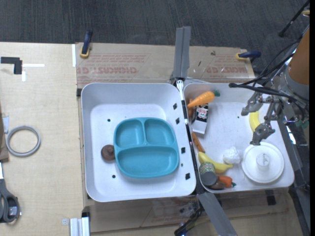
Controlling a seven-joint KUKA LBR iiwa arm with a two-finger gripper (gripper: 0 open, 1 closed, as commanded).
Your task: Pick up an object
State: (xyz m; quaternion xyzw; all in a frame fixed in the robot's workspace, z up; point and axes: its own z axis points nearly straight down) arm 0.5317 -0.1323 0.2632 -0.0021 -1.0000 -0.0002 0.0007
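Camera view gives you the gripper (259, 118) hanging over the right bin (224, 119), its two fingers spread apart with nothing between them. Just beside it, partly under the fingers, lies a yellow banana piece (254, 120); directly below it you see a round white lid (264, 162). Left of that sit a white crumpled ball (231, 156) and a yellow banana (214, 161). Further left, an orange carrot (202, 99) and a small carton (200, 118). Well away, the left bin (93, 146) holds a teal divided plate (146, 147).
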